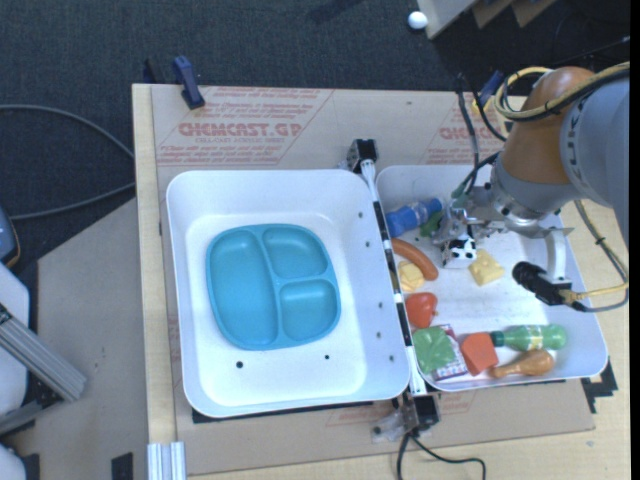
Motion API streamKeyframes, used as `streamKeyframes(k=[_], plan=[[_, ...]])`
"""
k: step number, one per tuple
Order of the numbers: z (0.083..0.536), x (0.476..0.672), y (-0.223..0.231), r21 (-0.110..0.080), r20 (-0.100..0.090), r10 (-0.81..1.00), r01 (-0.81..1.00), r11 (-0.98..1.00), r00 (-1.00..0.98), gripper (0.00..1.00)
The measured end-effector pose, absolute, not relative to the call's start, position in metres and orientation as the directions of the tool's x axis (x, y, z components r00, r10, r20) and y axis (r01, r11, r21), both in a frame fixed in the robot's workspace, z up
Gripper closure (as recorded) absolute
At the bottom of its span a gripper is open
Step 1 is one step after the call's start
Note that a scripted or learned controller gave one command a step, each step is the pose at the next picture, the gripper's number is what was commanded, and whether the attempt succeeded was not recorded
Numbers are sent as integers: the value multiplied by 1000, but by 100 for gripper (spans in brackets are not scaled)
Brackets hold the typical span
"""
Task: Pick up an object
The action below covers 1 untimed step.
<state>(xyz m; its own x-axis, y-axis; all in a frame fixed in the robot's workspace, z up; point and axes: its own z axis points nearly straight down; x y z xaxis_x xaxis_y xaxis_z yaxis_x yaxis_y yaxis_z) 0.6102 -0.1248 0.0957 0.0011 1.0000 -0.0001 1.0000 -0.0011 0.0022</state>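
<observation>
Left bin (190,268) holds a blue divided plate (272,286), three compartments, lying flat in the middle, well apart from me. A blue clamp (187,81) sits on the cardboard sheet (250,128) near the bench's far left corner. A black clip (362,152) sits at the far end of the seam between the bins.

Right bin (590,353) is where the objects are. Along its left wall, far to near: a blue bottle (413,214) lying on its side, an orange sausage-like piece (416,259), a small yellow piece (411,280) just below it, a red pepper-like toy (421,309), then a green leafy toy (435,348) on a pink-edged card (452,366). Next to that, an orange-red block (479,352). A small black-and-white toy (460,251), cow-like, sits mid-bin, with a pale yellow wedge (486,267) just to its right. Along the near edge, a green bottle (529,338) lies on its side, and a tan drumstick shape (524,364) lies just beside it.

My gripper (462,220) is down over the far part of the right bin, just above the black-and-white toy and right of the blue bottle. My jaws: cannot tell if apart or together, too cluttered. Nothing visibly between them. Grey arm with the orange band (545,138) comes in from the right.
</observation>
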Motion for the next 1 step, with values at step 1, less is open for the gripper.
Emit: streamKeyframes(k=[1], plan=[[186, 609, -50, 2, 1, 1000, 1000, 2, -2, 100]])
